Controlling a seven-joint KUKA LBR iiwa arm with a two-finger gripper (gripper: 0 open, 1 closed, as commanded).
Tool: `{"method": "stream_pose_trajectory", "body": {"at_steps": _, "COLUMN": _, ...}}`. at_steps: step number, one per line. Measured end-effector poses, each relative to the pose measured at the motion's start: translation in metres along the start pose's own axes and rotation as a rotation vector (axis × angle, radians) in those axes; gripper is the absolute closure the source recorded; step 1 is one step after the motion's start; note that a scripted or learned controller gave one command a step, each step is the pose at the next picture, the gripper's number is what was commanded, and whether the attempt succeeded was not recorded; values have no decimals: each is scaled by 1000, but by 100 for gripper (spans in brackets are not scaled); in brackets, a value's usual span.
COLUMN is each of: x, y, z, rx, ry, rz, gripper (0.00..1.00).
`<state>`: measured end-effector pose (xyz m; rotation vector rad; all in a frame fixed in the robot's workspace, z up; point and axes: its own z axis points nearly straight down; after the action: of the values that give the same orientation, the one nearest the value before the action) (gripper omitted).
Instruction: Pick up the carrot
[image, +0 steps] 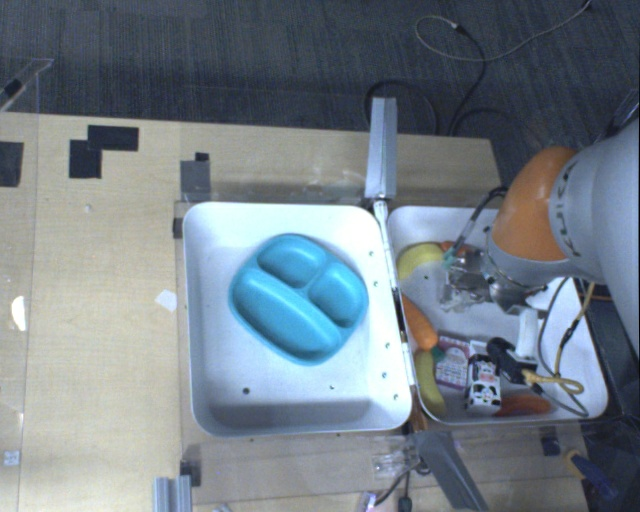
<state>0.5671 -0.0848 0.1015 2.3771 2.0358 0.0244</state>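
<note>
From the camera view we look down at a slant on the tabletop (120, 300) with its two white bins side by side. The left bin (215, 400) carries just a blue divided plate (298, 296), lying tilted across its middle. The right bin (595, 395) is crowded. The carrot (420, 325) lies along its left wall, orange and slender, its length running roughly parallel to the divider between the bins. Above it sits a yellow-green rounded fruit (420, 260), and below it a yellow piece (428, 385) hugs the same wall. A small box with red print (452, 368) and a black-and-white carton (484, 388) lie in the bin's lower part, with another orange item (522, 405) along the near wall.

The arm comes in from the right, its orange band (530, 215) above the wrist, and the claw (468, 285) hangs over the upper middle of the right bin, just to the right of the carrot and apart from it. We cannot tell how far the claw is spread; nothing is seen in it. We judge the carrot's place against the wall leaves little room on that side for a grasp.
</note>
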Motion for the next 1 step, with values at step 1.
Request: {"method": "stream_pose_trajectory", "body": {"at_steps": 1, "x": 0, "y": 0, "z": 0, "rx": 0, "ry": 0, "rz": 0, "gripper": 0}}
